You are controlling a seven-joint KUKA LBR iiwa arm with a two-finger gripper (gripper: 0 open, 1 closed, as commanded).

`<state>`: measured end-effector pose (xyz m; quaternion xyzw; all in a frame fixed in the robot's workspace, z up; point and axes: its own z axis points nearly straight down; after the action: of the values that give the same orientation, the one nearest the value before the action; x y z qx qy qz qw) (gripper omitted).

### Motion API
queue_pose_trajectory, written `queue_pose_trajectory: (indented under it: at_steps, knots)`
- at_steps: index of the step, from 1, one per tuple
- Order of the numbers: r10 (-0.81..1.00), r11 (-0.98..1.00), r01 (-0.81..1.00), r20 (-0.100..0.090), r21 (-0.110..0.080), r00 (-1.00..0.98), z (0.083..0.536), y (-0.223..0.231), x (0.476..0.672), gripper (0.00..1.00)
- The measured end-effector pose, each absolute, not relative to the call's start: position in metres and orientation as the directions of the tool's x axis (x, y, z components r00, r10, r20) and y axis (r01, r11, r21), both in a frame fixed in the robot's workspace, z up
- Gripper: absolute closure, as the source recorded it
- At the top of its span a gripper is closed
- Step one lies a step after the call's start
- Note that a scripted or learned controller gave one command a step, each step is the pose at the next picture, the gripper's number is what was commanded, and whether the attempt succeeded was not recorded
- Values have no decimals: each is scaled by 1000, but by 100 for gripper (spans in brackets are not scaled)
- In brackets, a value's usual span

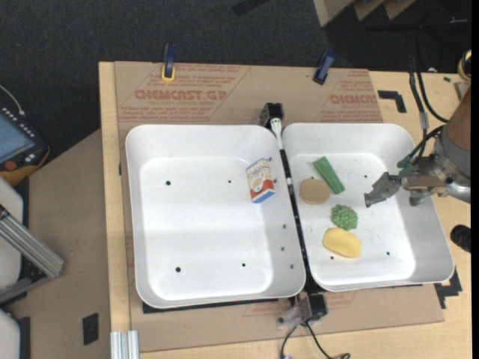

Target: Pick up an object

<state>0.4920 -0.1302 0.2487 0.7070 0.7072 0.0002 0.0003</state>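
Observation:
The right bin (397,144) holds a green flat block (328,175), a tan round piece (314,191), a bumpy green ball (344,217) and a yellow lemon-like piece (342,243). A small red, white and blue carton (260,180) stands in the left bin (187,238) near its right wall. My gripper (376,192) hangs over the right half of the right bin, its tip pointing left and down. It is to the right of the bumpy green ball and apart from every object. I see nothing held at its tip.
A black divider strip (288,193) runs between the bins. The arm's wrist (449,170) and cables cover the right bin's right rim. Clamps (169,60) sit at the cardboard's back edge.

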Motion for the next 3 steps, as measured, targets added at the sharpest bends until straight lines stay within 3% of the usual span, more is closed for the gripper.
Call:
queue_pose_trajectory:
  at_steps: [1,2,3]
  knots:
    - [1000,1,1000,-1,4,-1,259,-130,493,100]
    - [1000,-5,1000,1,-9,5,189,-171,477,100]
    - [1000,0,1000,2,-5,0,162,-172,479,100]
